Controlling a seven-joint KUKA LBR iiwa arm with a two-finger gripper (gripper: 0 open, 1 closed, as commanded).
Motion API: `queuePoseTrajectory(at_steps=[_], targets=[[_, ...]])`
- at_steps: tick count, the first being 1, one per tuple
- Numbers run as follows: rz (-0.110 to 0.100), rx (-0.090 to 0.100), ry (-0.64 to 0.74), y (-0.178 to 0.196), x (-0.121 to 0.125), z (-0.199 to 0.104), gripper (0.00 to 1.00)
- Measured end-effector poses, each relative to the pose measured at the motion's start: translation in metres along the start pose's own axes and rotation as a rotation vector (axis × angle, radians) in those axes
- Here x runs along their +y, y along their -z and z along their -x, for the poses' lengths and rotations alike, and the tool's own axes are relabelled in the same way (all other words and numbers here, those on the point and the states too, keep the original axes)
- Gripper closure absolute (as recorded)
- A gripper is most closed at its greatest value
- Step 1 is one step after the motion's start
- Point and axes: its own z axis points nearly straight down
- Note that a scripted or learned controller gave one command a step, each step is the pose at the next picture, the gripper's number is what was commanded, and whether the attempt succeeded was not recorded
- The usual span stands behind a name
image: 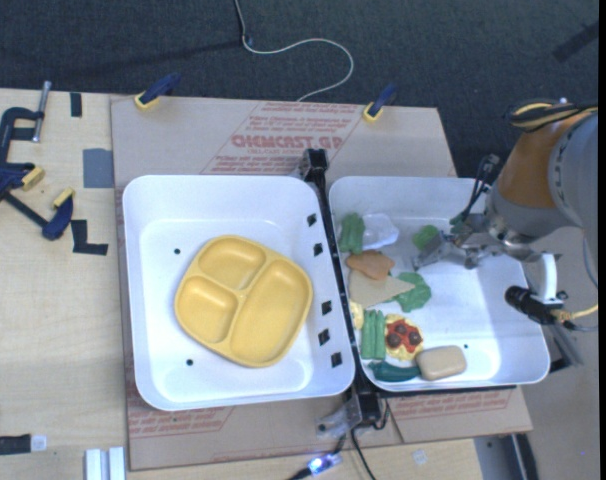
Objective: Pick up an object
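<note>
Leftmost, clamps point(23, 183) are seen lying on the wooden bench point(43, 348), well apart from the bins. Next, the left bin point(148, 368) is occupied by a yellow divided plate point(244, 299), which lies flat near the bin's middle. Across the divider, the right bin point(503, 363) holds a crowd of toy food pressed toward its left wall: a green piece point(352, 232) beside a clear plastic piece point(379, 231) at the top, an orange-brown piece point(369, 264) and a pale flat piece point(381, 289) below them, a green leafy piece point(417, 293), a green ridged piece point(372, 333), a red-and-yellow piece point(403, 336), and a tan bread roll point(442, 362) near the bottom edge. A small green piece point(427, 236) lies just beside the gripper point(431, 251), which is held low over the bin's upper middle, reaching in from the right. Whether the jaws are spread or closed cannot be told, since they are small and blurred, and nothing is seen held between them. Several risks may be judged from this: because the items are packed touching one another, a neighbour could be nudged or two pieces pinched at once; a thin flat piece could be slid along the floor rather than lifted; the small green piece could be pushed aside if the descent is slightly off.
</note>
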Motion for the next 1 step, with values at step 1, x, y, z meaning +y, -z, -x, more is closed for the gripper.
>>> queuePoseTrajectory(at_steps=[1], targets=[[0.004,-0.001,0.001,0.0138,0.0015,-0.0002,1.00]])
